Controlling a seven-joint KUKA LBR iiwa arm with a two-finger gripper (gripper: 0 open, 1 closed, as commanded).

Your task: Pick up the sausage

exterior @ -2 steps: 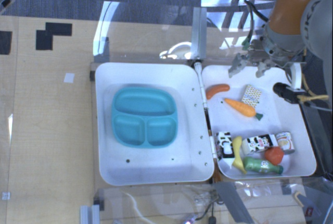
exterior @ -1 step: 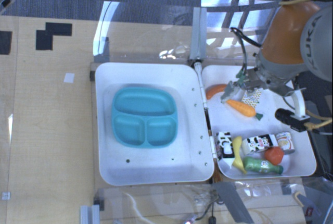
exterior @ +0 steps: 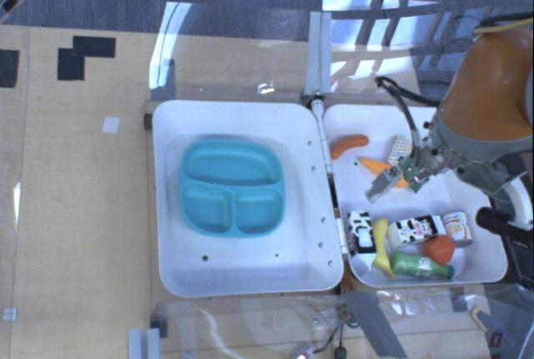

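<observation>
The sausage (exterior: 348, 145) is a short orange-red link lying flat at the far left of the right bin (exterior: 496, 265), close to the wall between the bins. My gripper (exterior: 392, 178) hangs over the middle of that bin, to the right of the sausage and a little nearer the front, apart from it. Its grey fingers (exterior: 380, 185) point down to the left with a small orange carrot (exterior: 385, 168) right beside them. Whether the carrot is between them I cannot tell.
The left bin (exterior: 167, 265) holds a blue divided plate (exterior: 231, 185). At the front of the right bin lie a milk carton (exterior: 416, 229), a banana (exterior: 380, 246), a green bottle (exterior: 421, 266), a tomato (exterior: 440, 249), a can (exterior: 455, 226) and a black-and-white box (exterior: 360, 232).
</observation>
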